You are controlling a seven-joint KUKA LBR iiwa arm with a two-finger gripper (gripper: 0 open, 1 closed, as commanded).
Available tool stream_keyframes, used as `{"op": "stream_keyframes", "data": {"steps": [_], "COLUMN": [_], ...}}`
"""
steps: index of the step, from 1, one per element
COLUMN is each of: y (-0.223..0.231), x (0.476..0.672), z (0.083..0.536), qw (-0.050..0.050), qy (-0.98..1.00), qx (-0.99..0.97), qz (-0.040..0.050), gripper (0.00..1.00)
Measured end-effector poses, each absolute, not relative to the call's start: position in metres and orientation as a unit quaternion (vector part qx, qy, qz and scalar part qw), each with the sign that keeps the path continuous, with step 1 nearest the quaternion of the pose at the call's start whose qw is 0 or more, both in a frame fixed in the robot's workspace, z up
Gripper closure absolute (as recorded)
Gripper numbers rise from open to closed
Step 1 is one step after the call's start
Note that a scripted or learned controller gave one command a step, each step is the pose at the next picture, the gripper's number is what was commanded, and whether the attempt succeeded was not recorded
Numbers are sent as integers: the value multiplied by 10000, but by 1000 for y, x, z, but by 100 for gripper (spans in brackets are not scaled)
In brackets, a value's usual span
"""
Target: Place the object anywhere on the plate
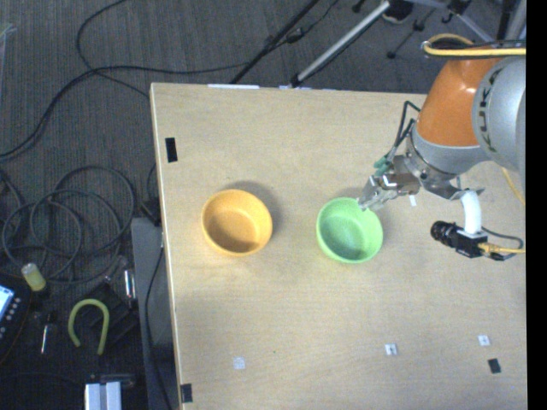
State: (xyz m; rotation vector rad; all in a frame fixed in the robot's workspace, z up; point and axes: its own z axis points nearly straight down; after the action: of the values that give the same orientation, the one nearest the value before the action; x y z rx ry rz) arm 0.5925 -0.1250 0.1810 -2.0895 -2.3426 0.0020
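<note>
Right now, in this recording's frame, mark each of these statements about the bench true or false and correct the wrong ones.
1. Two bowls sit on the bench, one yellow and one green. True: the yellow bowl lies to the view's left of the green bowl.
2. The gripper is over the yellow bowl. False: the gripper is at the green bowl's upper right rim.
3. The two bowls touch each other. False: bare bench top shows between them.
4. The arm comes in from the view's right. True: its orange band is at the right edge.
5. The green bowl is stacked inside the yellow one. False: each sits on the bench by itself.
</note>
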Motion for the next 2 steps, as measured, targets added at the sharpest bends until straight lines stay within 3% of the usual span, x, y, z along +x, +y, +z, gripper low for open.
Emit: {"op": "stream_keyframes", "data": {"steps": [1,2], "y": [-73,-142], "x": [622,617], "z": [182,145], "qw": [2,-8], "qy": [-5689,-6253], "qx": [-8224,-7804], "qz": [24,-4], "gripper": [100,100]}}
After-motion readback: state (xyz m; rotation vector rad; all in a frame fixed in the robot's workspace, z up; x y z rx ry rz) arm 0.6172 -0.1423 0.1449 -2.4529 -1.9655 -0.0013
